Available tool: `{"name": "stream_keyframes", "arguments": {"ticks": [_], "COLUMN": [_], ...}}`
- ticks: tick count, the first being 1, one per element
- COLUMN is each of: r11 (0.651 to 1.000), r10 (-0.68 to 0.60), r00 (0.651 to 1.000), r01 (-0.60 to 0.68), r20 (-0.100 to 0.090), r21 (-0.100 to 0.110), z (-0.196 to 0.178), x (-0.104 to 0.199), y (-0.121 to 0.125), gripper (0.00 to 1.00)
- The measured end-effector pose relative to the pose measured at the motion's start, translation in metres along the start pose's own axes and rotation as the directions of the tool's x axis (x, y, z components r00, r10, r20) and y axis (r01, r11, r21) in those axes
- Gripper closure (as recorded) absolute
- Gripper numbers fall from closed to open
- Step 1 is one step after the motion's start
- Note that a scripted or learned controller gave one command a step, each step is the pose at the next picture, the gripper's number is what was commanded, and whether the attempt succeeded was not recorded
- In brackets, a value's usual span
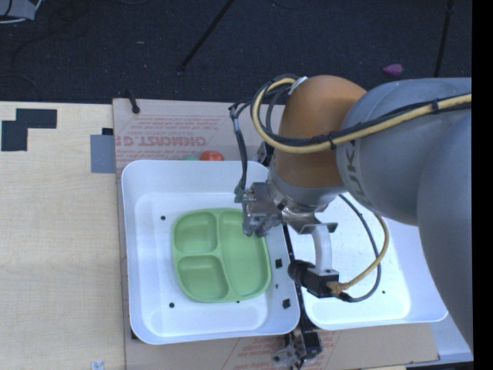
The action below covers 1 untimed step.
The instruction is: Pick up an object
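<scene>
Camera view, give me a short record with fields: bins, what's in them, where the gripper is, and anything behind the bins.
bins: two shallow white plastic bins side by side on the bench
left bin contents: light green divided plastic tray, three compartments, lying flat
gripper: over the tray's upper right edge
arm: grey with orange band, over the bins' shared wall
behind left bin: small orange-red object, partly hidden

The arm runs off the right edge and covers much of the right bin. A small orange thing peeks over the left bin rim, its lower part hidden. The end effector fingers cannot be made out.
</scene>
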State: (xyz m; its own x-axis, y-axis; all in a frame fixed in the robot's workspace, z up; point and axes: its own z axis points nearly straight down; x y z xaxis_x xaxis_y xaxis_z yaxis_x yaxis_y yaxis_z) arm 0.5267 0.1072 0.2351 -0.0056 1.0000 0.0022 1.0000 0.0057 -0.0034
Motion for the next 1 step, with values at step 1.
{"name": "stream_keyframes", "arguments": {"ticks": [1], "r11": [1.0], "r10": [0.003], "r00": [1.0], "r01": [-0.003], "r20": [0.002], "r21": [0.0], "z": [0.0003], "x": [-0.0023], "y": [0.0003], "gripper": [0.0]}}
